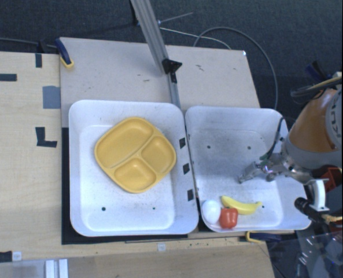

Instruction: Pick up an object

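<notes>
In the right bin (217, 126) the gripper (253, 173) hangs over the bare white floor, reaching in from three o'clock below the grey arm (316, 138) with its orange band. Whether it is open or closed cannot be told from this angle, and nothing shows in its grasp. The objects lie at the bin's six o'clock edge, near the gripper but apart from it. A yellow banana (241, 205) lies at about six o'clock from the gripper. A red pepper (229, 218) touches the banana's underside, and a white egg (210, 211) sits just beside the pepper at its nine o'clock, in the bin's lower-left corner. In the left bin (84, 201) a yellow divided plate (135, 154) lies tilted near the middle, well apart from the gripper at its nine o'clock.
</notes>
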